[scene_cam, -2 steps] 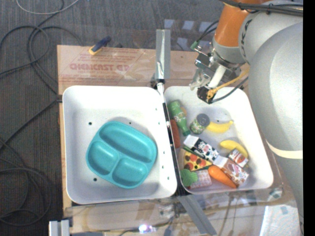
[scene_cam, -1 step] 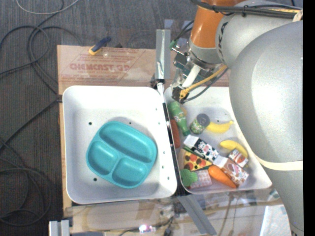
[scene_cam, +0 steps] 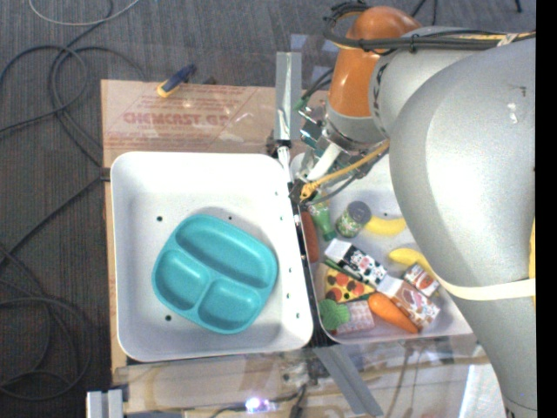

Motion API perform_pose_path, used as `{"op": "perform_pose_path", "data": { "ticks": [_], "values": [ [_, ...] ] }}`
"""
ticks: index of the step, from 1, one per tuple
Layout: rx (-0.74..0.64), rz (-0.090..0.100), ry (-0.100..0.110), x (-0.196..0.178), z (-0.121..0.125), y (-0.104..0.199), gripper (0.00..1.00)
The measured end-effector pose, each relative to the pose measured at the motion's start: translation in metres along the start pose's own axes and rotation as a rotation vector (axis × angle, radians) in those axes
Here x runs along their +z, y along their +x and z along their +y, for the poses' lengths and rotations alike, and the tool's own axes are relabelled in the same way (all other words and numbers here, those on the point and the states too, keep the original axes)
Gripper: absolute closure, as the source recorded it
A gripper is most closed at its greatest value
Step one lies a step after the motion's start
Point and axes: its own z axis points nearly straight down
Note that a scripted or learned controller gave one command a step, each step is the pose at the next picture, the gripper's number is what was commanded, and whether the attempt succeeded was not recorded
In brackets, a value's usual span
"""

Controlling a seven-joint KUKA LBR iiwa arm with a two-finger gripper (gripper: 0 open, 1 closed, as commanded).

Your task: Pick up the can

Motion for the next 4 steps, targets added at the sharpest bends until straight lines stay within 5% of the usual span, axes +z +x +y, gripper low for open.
{"op": "perform_pose_path", "data": {
  "ticks": [1,2,3,4],
  "values": [
    [-0.344,0.003,-0.003,-0.125,-0.062,0.050,1.00],
    [-0.344,0.001,-0.003,-0.125,-0.062,0.050,0.00],
    [-0.369,0.001,0.001,-0.004,-0.066,0.065,0.00],
    [-0.287,0.001,0.003,0.037,-0.150,0.067,0.00]
  ]
}}
